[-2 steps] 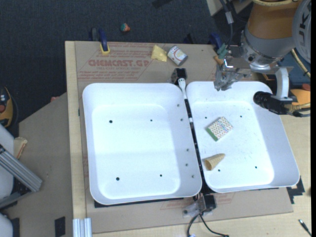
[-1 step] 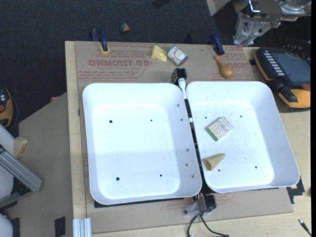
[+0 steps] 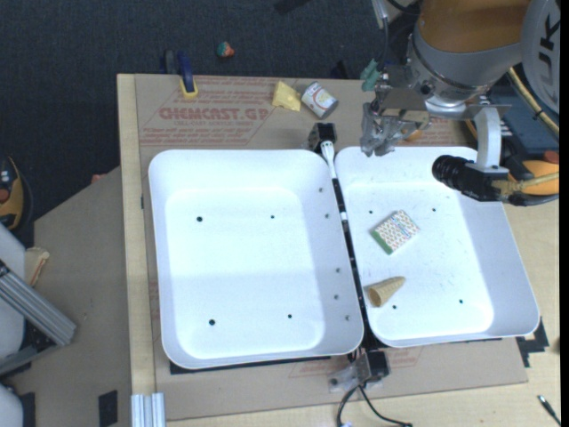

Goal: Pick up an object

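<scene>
You see claw [image 3: 380, 140] over far rim of R bin [image 3: 498, 310], nothing betw fingers; gap can't tell. Patterned packet [image 3: 396, 230] mid bin, tan cone [image 3: 386, 290] nearer front, both apart from claw.

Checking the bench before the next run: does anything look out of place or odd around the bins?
Yes. A yellow scrap and a small grey box lie on the board behind the bins, outside either one. A small item sits on the dark floor beyond the bench.
</scene>
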Robot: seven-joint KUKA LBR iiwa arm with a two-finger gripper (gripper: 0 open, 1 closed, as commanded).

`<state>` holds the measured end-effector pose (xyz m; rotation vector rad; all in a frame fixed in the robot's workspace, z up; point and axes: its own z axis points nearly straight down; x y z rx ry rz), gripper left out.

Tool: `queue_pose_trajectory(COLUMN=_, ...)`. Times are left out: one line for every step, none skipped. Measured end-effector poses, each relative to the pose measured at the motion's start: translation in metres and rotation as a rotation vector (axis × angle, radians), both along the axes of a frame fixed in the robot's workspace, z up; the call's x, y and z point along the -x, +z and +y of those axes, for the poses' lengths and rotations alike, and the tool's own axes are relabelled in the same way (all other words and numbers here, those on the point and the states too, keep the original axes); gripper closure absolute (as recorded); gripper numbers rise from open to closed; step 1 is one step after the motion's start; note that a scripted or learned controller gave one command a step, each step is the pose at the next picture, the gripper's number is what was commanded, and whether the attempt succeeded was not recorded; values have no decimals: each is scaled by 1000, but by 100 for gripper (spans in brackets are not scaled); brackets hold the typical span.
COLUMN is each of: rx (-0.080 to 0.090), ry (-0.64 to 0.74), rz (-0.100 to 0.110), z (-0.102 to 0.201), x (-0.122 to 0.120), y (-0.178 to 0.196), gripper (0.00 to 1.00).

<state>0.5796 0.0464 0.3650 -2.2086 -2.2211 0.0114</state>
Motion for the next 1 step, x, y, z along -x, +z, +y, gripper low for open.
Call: queue_pose_trajectory(rx=1, ry=-7, rz=-9, z=-13, x=31, y=13, gripper=100)
